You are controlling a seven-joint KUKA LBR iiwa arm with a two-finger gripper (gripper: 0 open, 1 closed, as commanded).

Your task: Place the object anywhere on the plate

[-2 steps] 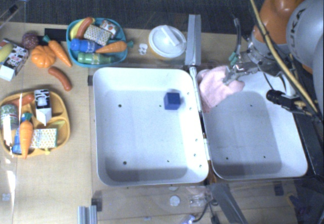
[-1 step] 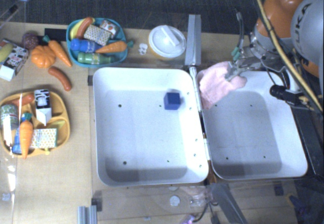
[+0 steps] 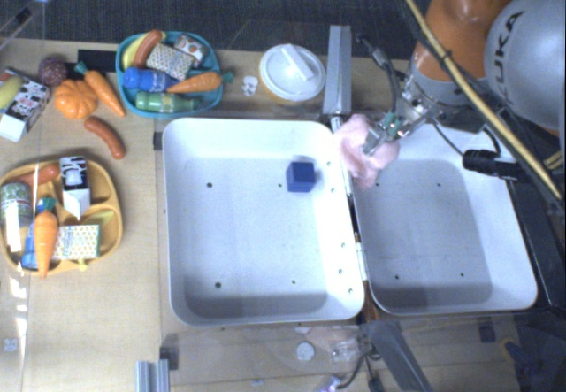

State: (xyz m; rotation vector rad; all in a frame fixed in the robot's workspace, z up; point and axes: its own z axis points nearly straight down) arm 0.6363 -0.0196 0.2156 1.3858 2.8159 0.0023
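A soft pink object [image 3: 356,154] hangs over the divide between the two white bins, near their far edge. My gripper [image 3: 378,139] reaches in from the right and sits at the pink object's right side, its fingers closed on the upper edge. A small blue cube [image 3: 302,175] lies in the left bin [image 3: 221,293], in its far right part, a short way left of the pink object. The right bin [image 3: 442,284] lies below the arm.
A round white dish on a yellow base [image 3: 293,73] stands behind the left bin beside a grey metal post [image 3: 335,72]. A blue bowl of toy food [image 3: 168,72] and a yellow tray of toy food [image 3: 62,215] sit on the bench at left, with loose toy vegetables [image 3: 93,103].
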